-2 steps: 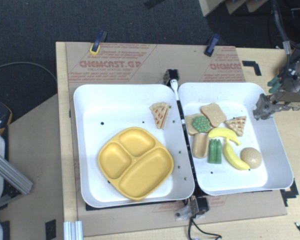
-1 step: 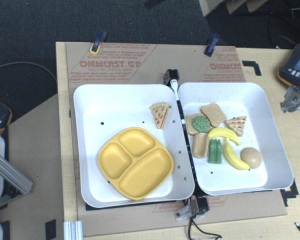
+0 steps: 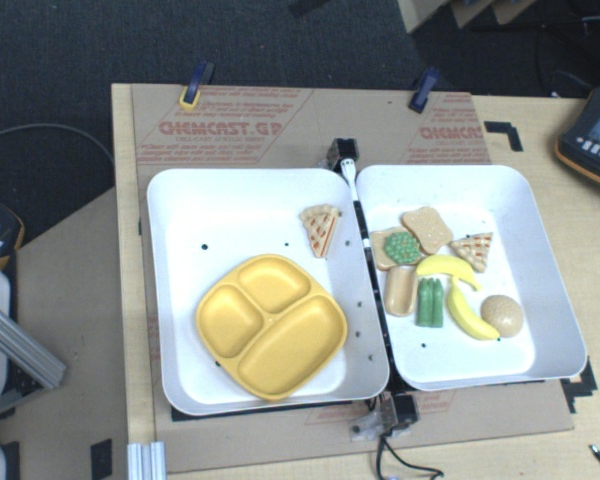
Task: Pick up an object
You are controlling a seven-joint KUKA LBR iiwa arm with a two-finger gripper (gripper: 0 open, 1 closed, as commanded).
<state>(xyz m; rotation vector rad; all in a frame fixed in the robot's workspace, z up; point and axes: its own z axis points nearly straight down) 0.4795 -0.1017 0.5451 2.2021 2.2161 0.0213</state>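
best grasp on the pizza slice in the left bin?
Probably the pizza slice from straight above, fingers closing across its two long sides near the wide crust end. It lies flat and alone on the left bin floor, tip pointing toward the yellow divided plate, with open floor on both sides.

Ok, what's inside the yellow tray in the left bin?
The tray has three compartments, and all three show bare yellow plastic with nothing in them. What lies under the tray is covered. A waffle slice lies apart from it in the same bin.
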